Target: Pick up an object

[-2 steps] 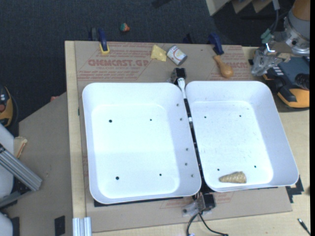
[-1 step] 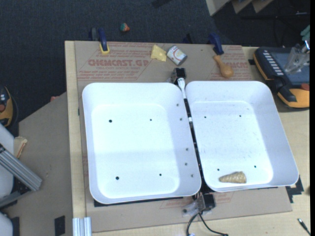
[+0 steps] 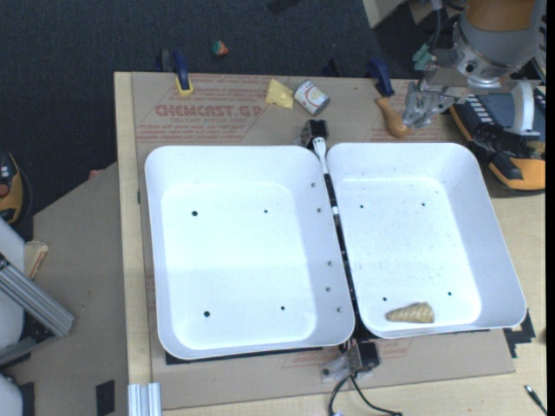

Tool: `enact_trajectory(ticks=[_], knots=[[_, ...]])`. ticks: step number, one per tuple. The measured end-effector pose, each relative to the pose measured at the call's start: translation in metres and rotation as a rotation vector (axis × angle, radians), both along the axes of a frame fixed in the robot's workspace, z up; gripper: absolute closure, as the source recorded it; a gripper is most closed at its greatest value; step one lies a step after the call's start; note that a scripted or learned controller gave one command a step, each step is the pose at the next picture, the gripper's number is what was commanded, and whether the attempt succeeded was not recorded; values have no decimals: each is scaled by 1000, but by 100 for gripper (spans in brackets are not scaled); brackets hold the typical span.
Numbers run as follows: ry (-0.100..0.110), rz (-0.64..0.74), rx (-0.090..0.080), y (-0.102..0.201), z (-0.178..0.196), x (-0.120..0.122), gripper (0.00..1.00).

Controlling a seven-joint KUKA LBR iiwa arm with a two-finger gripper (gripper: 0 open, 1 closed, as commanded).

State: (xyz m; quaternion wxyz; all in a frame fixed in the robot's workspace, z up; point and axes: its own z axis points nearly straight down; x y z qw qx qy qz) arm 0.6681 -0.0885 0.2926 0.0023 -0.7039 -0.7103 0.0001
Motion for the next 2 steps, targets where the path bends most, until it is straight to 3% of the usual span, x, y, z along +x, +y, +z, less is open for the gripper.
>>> enact_trajectory(ticks=[1, 2], knots=[[0, -7, -2, 28, -32, -2, 100], [-11, -8, -4, 35, 21, -6, 100]])
